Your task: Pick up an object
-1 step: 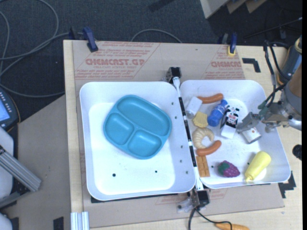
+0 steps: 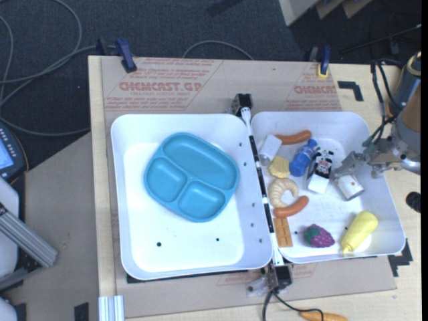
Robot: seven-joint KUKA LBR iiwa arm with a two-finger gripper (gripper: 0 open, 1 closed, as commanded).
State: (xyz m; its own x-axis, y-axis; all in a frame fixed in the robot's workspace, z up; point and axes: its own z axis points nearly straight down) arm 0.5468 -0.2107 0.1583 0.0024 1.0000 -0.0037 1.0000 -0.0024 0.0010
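Observation:
The right bin (image 2: 381,199) holds several small toy foods. An orange sausage (image 2: 294,138) lies at the back, with a white block (image 2: 269,146) and a blue bottle (image 2: 302,159) just in front of it. A croissant (image 2: 282,191) and a second sausage (image 2: 291,207) lie near the bin's left wall. Purple grapes (image 2: 319,235) and a yellow piece (image 2: 359,231) sit at the front. My gripper (image 2: 349,170) reaches in from the right and hangs low over the bin's right half, right above a small white-grey box (image 2: 350,188). A black-and-white item (image 2: 324,164) is just left of it.
The left bin (image 2: 134,246) holds a blue divided plate (image 2: 192,176). A metal divider (image 2: 257,179) runs between the bins. A tan cracker (image 2: 283,231) and a pale yellow piece (image 2: 279,168) also lie in the right bin. Cables hang at the right by the arm (image 2: 404,139).

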